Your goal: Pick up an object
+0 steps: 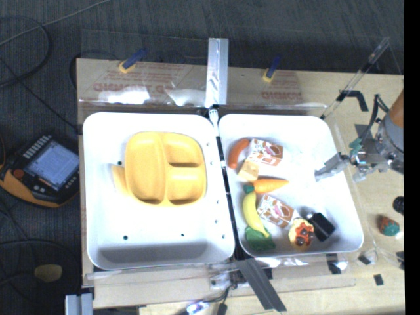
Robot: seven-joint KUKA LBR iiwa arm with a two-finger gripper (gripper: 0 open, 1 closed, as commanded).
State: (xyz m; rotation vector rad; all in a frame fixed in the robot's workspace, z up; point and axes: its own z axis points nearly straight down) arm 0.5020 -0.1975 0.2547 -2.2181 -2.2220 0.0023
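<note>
The right bin (328, 133) holds several small objects. Along its left side lie a red-orange piece (236, 151), a printed carton (265, 152), a tan block (248, 170), a carrot (269, 184) and a banana (252, 212). Near the front sit a second carton (275, 211), a green piece (260, 239), an orange toy (301, 232) and a black block (322, 225). My gripper (331, 167) hangs over the bin's right side, above bare floor, well right of the carrot and apart from every object. Nothing shows in it.
The left bin (98, 195) contains a yellow divided plate (164, 166). A metal divider post (217, 71) stands behind the bins. Small loose items (390, 226) lie on the bench right of the right bin. A handheld device (46, 169) rests on the floor at the left.
</note>
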